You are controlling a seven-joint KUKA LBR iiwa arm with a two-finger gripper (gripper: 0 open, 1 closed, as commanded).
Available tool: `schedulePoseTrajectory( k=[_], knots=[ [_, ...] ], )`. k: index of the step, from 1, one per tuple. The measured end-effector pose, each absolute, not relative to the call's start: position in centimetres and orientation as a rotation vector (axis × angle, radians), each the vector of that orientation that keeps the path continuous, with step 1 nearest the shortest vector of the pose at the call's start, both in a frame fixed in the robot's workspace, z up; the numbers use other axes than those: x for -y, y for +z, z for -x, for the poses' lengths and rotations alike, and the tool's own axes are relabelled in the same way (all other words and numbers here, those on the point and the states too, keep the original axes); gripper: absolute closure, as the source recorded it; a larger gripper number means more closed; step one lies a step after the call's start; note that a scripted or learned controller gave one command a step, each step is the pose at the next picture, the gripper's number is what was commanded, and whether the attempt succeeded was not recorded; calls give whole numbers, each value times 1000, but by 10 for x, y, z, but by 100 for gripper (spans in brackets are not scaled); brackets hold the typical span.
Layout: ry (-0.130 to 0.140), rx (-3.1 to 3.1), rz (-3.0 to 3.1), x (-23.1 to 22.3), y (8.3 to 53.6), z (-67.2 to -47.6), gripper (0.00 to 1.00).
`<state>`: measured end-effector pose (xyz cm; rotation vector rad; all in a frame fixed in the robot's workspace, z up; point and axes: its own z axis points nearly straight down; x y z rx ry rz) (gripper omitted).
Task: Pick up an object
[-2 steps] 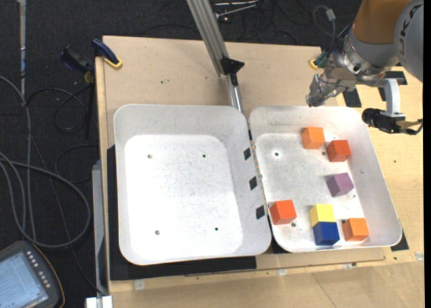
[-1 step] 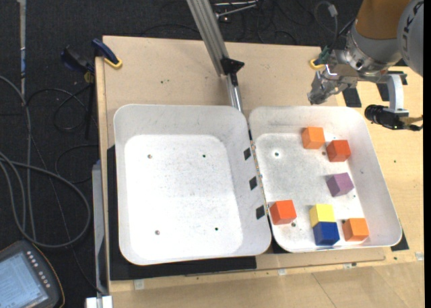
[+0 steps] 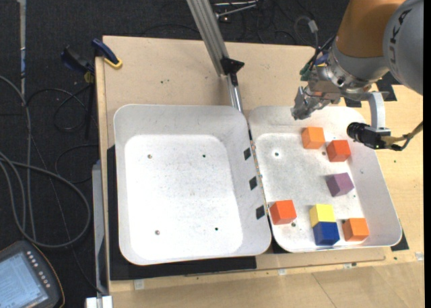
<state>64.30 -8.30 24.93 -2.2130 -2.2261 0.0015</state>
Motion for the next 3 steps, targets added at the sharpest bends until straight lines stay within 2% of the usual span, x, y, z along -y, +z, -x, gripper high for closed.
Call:
schedulePoseTrajectory(
  k=[1,2,3],
  knots=[
    [-1,2229,2210,24,241,-625,100],
    [2,2226,2212,-15,235,-597,100],
    [2,2227,2212,-57,227,-578,100]
  ],
)
